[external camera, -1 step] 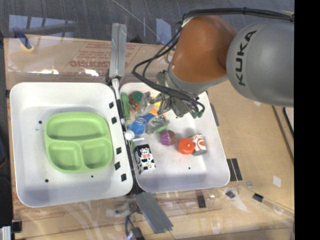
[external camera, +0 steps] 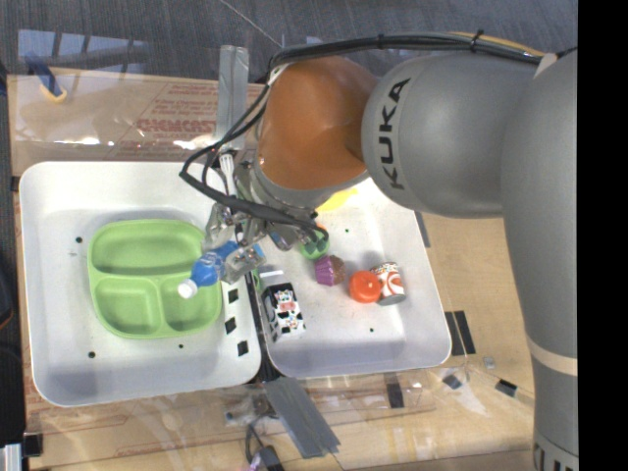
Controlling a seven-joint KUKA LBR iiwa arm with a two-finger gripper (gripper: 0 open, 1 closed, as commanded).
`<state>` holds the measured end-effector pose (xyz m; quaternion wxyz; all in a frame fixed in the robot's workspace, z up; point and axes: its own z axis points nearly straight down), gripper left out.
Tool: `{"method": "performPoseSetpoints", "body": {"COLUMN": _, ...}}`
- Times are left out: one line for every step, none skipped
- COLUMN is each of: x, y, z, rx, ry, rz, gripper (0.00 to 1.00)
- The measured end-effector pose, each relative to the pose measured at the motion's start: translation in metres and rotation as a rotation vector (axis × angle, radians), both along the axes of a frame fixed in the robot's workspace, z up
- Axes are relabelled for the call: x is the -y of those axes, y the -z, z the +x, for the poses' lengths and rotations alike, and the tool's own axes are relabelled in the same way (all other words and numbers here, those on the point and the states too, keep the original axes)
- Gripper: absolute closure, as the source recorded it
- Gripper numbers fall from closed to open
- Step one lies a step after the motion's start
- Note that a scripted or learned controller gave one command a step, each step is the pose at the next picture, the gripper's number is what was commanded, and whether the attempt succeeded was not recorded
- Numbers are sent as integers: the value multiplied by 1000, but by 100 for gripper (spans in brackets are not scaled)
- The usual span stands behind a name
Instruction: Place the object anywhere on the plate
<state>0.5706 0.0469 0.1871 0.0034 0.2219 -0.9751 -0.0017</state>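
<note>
A green plate [external camera: 137,263] with three compartments lies in the left white bin [external camera: 49,341]. A small blue bottle [external camera: 204,271] with a white cap hangs tilted over the plate's right edge, cap pointing down-left over the lower right compartment. My gripper [external camera: 234,251] reaches down from the orange wrist band [external camera: 309,130] and is shut on the bottle's upper end. The big grey arm hides the back of the right bin.
The right bin [external camera: 412,346] holds a purple piece [external camera: 328,270], a green piece [external camera: 316,247], an orange-and-white can [external camera: 378,285], a black-and-white carton [external camera: 283,312] by the divider and something yellow [external camera: 339,200] under the arm. Black cables loop beside the wrist.
</note>
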Motion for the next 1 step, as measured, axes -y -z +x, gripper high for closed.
{"method": "performPoseSetpoints", "body": {"x": 2, "y": -1, "z": 1, "rx": 2, "ry": 3, "rz": -1, "gripper": 0}}
